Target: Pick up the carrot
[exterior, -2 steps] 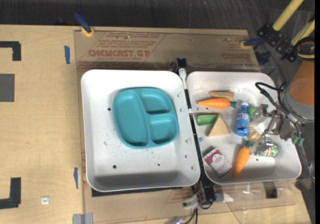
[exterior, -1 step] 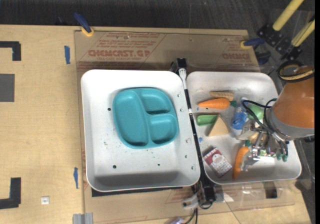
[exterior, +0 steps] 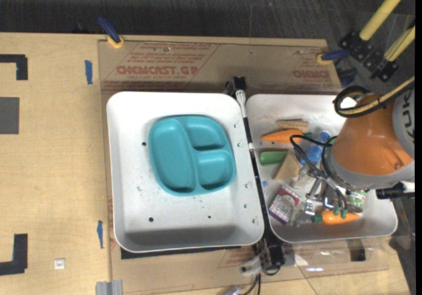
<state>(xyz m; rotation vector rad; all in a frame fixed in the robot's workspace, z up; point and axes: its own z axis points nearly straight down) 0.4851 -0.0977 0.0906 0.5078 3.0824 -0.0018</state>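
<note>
In the right bin (exterior: 389, 221) a small orange carrot (exterior: 337, 218) with a green tip lies near the front wall. A second long orange piece (exterior: 282, 135) lies near the bin's back left, beside a green piece (exterior: 271, 156). My gripper (exterior: 321, 196) hangs below the orange wrist band (exterior: 366, 148), low in the bin's front half. It sits just above and to the left of the small carrot. The wrist and cables hide most of the gripper.
The left bin (exterior: 125, 208) holds a teal divided plate (exterior: 192, 154). Several small packets (exterior: 283, 204) and a tan piece (exterior: 288, 167) crowd the right bin around the gripper. A black divider (exterior: 250, 155) runs between the bins.
</note>
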